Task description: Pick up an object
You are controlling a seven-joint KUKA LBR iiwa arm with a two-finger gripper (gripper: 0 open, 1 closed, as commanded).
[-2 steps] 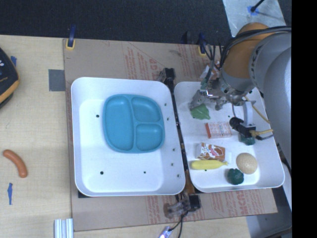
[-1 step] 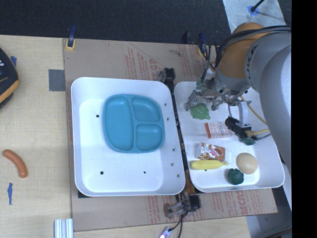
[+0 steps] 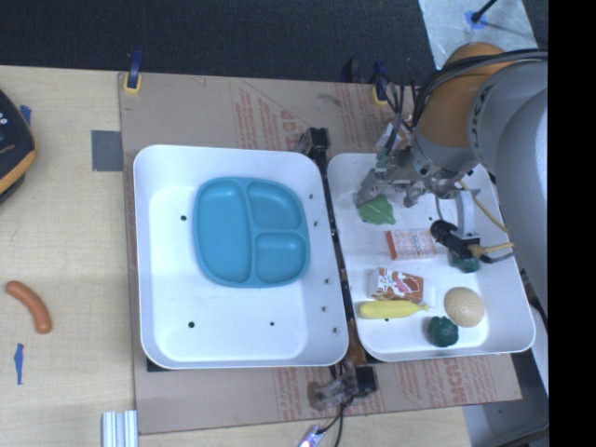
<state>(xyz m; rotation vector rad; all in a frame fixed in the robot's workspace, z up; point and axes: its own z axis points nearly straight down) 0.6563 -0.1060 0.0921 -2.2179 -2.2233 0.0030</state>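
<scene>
Green object (image 3: 377,211), the likeliest target, lies at about eleven o'clock in the right bin (image 3: 507,343), touching or just beneath the pincer (image 3: 386,187). You cannot tell from this slanted overhead view whether the pincer is spread or closed, or whether it has hold of anything; cables and metal parts crowd the spot.

Judge the risks for yourself. The green piece looks soft and flat, so a grip could slide off its edge or pinch only a corner. It also sits near the bin's left wall, and a descent slightly off line could strike the rim rather than the object. Dark cabling trails across the bin near three o'clock, just beside the small red-and-white carton (image 3: 411,243), and could drag that carton if the arm swings.

The arm (image 3: 484,110) enters from three o'clock, its orange band above the wrist at the bin's upper edge, the wrist angled down toward the bin's eleven o'clock corner.

Elsewhere in the right bin: a printed packet (image 3: 399,284), a yellow banana-shaped piece (image 3: 391,311), a tan ball (image 3: 464,306) and a dark green ball (image 3: 442,331) toward six o'clock. The left bin (image 3: 163,277) holds a blue divided plate (image 3: 250,231). A sausage-shaped toy (image 3: 30,305) lies on the surface at nine o'clock.
</scene>
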